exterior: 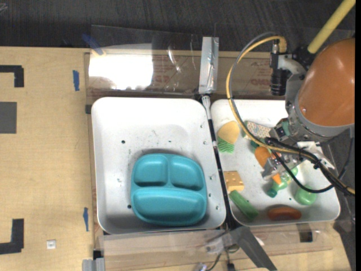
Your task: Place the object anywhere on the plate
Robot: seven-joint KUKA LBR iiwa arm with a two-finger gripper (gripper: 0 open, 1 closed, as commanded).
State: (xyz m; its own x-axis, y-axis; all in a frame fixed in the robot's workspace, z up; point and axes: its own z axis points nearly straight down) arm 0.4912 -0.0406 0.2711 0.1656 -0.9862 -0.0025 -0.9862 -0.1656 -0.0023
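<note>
A teal divided plate (168, 191) lies in the left white bin (113, 129), towards its near side. My gripper (275, 171) is lowered into the right bin (327, 210), among the toy foods. Right beside it lie an orange piece (262, 154) and a teal-green piece (276, 186). Cables and the wrist hide what is directly beneath the gripper. I cannot tell whether it holds anything.
The right bin also holds a tan round piece (229, 131), a green ridged piece (225, 146), a yellow block (233, 180), a green cucumber (243, 204), a brown sausage (284, 212), a green lump (306, 196) and a patterned piece (258, 130). A ridge separates the bins.
</note>
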